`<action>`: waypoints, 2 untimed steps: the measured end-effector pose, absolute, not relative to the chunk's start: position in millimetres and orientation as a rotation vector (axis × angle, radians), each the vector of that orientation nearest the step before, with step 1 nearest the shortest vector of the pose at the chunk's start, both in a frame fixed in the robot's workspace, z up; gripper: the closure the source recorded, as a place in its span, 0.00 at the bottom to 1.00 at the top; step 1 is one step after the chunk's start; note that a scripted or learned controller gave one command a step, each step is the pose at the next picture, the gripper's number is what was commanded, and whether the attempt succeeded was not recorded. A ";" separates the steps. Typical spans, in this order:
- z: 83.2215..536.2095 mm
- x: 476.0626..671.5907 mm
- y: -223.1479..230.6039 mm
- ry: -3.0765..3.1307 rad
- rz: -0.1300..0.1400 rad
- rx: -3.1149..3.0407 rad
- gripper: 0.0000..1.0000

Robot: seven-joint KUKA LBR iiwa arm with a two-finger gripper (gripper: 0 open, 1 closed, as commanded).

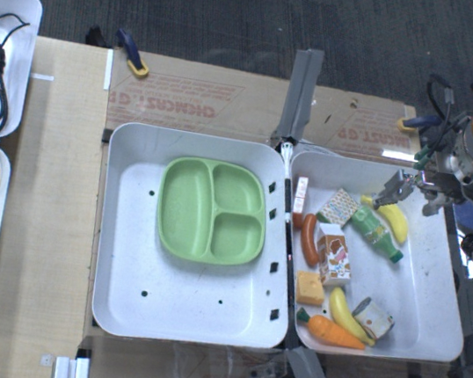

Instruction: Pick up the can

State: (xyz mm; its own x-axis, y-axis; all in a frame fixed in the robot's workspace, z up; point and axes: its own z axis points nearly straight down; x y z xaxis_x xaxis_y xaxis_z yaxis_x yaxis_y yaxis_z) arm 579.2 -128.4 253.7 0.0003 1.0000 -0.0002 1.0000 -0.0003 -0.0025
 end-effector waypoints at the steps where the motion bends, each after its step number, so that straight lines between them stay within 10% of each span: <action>1: 114.9 570.2 -103.3 -2.082 0.001 -2.352 0.00; 2: 99.9 508.1 -154.0 -2.061 0.003 -2.368 0.00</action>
